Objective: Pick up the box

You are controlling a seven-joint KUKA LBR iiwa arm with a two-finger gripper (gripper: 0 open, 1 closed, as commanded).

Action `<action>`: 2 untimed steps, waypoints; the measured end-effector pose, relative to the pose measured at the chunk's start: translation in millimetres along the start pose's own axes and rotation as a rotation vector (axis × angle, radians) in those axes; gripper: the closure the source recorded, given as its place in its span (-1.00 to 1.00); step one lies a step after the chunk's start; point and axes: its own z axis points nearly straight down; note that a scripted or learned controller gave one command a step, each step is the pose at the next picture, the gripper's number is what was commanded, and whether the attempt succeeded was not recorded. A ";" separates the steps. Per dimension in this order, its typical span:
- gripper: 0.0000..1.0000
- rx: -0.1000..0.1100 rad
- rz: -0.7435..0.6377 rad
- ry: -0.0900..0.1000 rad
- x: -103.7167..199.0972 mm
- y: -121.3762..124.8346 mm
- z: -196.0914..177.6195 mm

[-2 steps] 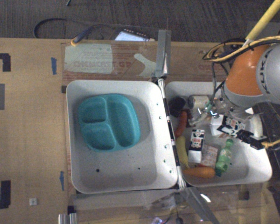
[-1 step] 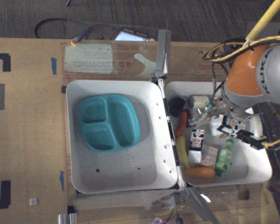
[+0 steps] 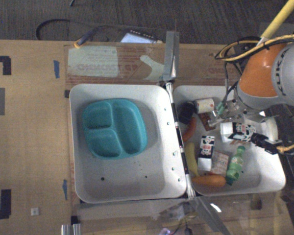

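Camera view: two white bins sit side by side on the tabletop (image 3: 29, 131). The left bin (image 3: 83, 180) carries a teal divided plate (image 3: 115, 128) and nothing else, so it serves as open set-down space. The right bin (image 3: 272, 177) holds the loose stock, packed close together.

The box (image 3: 206, 147), a small carton with black-and-white print, lies flat near the middle of the right bin. A yellow banana (image 3: 191, 160) is just to its left and a flat packet (image 3: 219, 162) is just to its right. A green bottle (image 3: 235, 164) lies beyond the packet, and an orange item (image 3: 209, 180) lies along the near wall. These close neighbours leave little side clearance, so a grasp from above looks the most workable.

The arm (image 3: 269, 77) enters from the right, with its orange band over the bin's far right corner and the wrist pointed down. The pincer (image 3: 226, 117) sits low in the far half of the right bin, near the box but apart from it. It lies between a small can (image 3: 204, 105) and a second white printed carton (image 3: 242, 129). Whether the pincer is spread or pressed together cannot be told, and no object can be confirmed in it.
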 end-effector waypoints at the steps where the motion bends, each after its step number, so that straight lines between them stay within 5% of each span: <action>1: 1.00 0.023 -0.320 0.016 80.8 -61.1 -79.8; 2: 1.00 0.002 -0.543 0.005 9.7 -114.7 9.7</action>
